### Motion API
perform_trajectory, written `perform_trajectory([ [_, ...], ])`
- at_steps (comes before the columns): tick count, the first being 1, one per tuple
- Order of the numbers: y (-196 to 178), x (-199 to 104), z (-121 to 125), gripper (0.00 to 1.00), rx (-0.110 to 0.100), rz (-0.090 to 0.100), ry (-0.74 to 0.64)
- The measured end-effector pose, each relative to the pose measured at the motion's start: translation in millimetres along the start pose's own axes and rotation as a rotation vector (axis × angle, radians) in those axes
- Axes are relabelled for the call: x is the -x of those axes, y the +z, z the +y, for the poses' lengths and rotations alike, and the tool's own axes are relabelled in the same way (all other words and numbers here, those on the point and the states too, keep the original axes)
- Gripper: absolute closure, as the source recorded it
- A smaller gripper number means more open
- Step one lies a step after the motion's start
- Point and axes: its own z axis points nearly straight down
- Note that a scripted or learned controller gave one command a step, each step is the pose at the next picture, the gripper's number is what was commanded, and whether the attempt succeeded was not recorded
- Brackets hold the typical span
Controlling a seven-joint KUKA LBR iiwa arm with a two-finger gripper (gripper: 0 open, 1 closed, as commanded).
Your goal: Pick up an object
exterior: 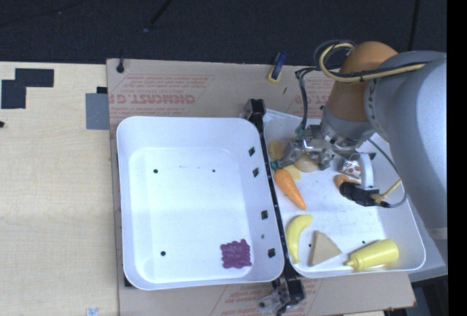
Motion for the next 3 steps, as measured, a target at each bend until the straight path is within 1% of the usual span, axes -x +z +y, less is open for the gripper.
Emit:
perform_trajectory([
  [1, -4, -13, 3, 0.0, 0.025, -0.019, 0.007],
  [2, -14, -13, 3, 1.0, 0.023, -0.017, 0.006],
  [3, -66, -22, 3, 1.0, 0.025, -0.005, 0.002],
])
